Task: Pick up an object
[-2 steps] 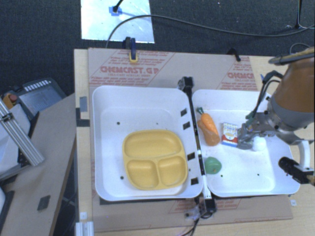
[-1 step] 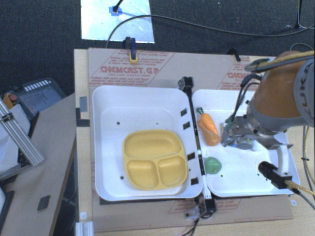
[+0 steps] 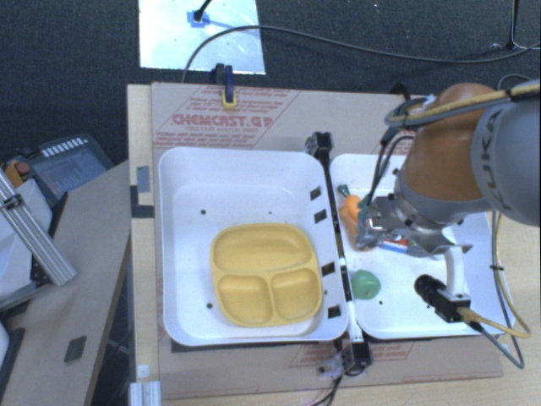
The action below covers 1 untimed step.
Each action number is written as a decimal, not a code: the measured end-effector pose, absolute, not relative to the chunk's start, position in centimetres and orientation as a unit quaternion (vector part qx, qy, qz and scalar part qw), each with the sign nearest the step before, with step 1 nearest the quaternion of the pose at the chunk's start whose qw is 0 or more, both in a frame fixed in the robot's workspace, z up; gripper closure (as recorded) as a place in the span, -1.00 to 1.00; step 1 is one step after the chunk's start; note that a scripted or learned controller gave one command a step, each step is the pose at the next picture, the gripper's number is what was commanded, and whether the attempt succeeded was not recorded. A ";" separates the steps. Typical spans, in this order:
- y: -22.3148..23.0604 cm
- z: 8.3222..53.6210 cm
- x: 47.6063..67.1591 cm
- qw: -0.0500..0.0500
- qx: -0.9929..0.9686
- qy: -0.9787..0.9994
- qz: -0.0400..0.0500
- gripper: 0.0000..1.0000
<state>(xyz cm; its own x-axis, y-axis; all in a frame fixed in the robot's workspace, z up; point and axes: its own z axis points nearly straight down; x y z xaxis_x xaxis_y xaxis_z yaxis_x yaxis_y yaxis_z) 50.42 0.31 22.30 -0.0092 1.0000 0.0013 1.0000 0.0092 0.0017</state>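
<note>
Nearest the camera's low edge, the right bin (image 3: 397, 326) holds a small green ball (image 3: 366, 284) close to the divider, lying loose on the white floor; just beyond it sits an orange object (image 3: 349, 207), partly tucked under the arm, and a thin red and blue thing (image 3: 391, 245) pokes out beneath the wrist. The left bin (image 3: 182, 252) carries a yellow divided tray (image 3: 264, 271) toward its near side.

As for progress, I judge the pick not yet made; nothing can be seen lifted clear of the bin, and the green ball lies untouched; the reach into the bin looks done, the grasp and the lift are left.

The arm (image 3: 461, 155) comes in from the right and bends steeply down over the right bin, its orange band uppermost and the wrist pointed at the floor near the orange object; the gripper (image 3: 369, 227) sits low among those items, but its own body hides the tip, so I cannot tell whether it is apart, together or clamped on anything.

Farther back lies the cardboard sheet (image 3: 228, 112) under both bins.
</note>
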 end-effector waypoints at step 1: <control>6.2 23.1 51.0 0.000 0.703 0.711 0.001 1.00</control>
